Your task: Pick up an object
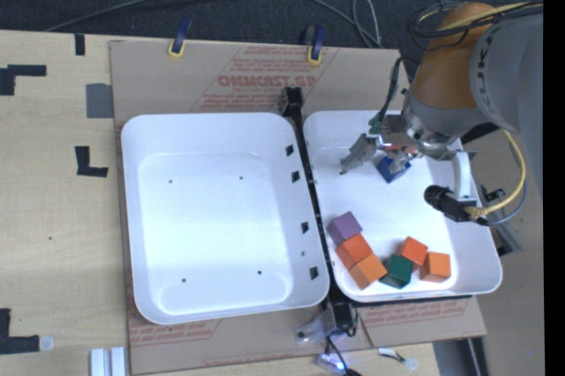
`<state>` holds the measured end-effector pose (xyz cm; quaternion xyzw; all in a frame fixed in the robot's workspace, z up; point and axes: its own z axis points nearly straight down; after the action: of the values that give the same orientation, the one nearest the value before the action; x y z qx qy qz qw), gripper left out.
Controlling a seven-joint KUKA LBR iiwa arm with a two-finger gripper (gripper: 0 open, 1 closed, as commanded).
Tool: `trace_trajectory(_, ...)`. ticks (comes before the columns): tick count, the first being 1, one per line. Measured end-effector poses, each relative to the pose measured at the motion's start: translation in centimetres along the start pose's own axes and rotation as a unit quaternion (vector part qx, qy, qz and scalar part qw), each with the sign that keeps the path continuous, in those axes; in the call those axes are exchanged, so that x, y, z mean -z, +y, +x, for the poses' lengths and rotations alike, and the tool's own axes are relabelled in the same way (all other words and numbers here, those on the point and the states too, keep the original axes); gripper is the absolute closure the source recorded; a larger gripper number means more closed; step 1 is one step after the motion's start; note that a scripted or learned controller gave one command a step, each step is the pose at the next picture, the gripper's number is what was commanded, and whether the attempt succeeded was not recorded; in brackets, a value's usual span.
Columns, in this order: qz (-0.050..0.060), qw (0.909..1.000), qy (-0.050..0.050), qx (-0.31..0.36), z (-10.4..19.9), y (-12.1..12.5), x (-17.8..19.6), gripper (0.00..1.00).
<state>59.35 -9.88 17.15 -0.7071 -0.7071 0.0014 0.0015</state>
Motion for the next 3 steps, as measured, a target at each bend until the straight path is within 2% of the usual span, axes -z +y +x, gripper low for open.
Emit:
trace_trajectory(1,0.001,1.0,0.0,0.0,-0.6,-0.5,-6.0,0.0)
trace_trajectory(2,-0.001,1.0,0.0,0.0,-0.6,-0.6,-8.4,0.0)
trace_trajectory(3,-0.002,1.0,0.0,0.001,-0.5,-0.5,-7.3,1.0)
